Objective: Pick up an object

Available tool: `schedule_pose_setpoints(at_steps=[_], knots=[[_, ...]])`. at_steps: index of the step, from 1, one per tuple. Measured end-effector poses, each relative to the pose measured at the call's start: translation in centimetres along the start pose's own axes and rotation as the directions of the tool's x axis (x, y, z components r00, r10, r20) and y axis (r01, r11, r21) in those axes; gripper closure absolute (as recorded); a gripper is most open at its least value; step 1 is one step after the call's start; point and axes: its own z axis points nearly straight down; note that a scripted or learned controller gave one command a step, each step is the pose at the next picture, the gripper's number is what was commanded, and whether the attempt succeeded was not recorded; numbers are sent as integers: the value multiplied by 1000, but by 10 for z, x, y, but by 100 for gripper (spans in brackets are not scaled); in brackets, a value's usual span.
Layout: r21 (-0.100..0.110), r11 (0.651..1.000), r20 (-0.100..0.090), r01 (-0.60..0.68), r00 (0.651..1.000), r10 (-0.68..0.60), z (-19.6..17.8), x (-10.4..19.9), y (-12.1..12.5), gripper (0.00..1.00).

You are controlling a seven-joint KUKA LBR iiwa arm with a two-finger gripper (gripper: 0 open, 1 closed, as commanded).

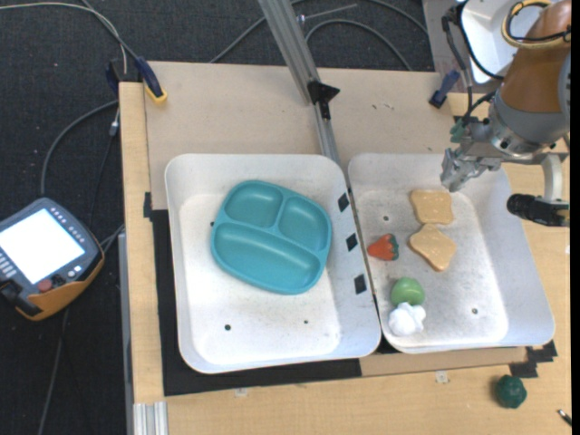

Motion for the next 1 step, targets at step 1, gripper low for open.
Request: schedule_pose_setpoints(at_steps=[1], knots=[[3,1000,-1,0,1000,0,-35,0,2,100]])
